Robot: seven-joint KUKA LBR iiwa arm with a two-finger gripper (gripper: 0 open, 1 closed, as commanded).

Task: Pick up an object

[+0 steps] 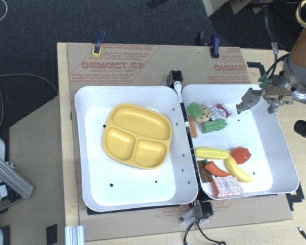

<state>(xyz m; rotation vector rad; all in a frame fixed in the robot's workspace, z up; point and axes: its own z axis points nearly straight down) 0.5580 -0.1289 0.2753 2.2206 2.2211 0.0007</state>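
My claw (259,102) is spread open w/ nothing in it, hovering over the right bin (275,152) near its far edge, just right of the green pepper (214,126). Pepper = likeliest target; it lies flat, long axis running roughly left-right across the bin, thicker end toward my claw. Risks: it's packed against the cookie (204,114) and wrapper (222,109), so fingers may catch those or shove the pepper away; closing along the long axis would miss.

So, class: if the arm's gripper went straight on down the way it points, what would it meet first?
Probably the bare floor of the right white bin: the gripper hangs over its upper right part, and the nearest toy, a red-and-white wrapper, lies further left. Depth is unclear.
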